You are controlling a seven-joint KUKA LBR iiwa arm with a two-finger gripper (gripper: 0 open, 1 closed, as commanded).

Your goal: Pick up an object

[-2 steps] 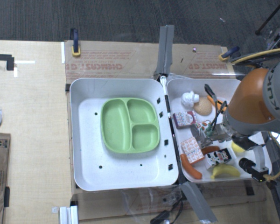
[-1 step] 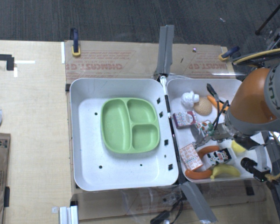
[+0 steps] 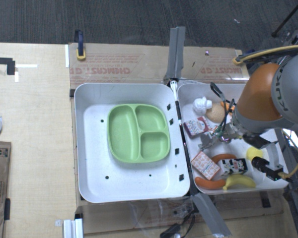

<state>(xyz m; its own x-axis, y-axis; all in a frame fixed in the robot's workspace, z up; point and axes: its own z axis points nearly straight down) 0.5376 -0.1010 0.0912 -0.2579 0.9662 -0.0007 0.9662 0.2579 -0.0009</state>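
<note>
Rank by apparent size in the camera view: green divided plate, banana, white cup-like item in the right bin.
1. green divided plate, largest by a wide margin, in the left bin.
2. banana, at the right bin's near edge.
3. white item, smallest, though not far off the banana.

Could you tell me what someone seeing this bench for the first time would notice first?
Probably the pale green divided plate, lying alone in the left bin. Next, the grey arm with its orange band, reaching in from the right over the right bin, its claw low among a clutter of small items. A yellow banana lies at that bin's near edge.
</note>
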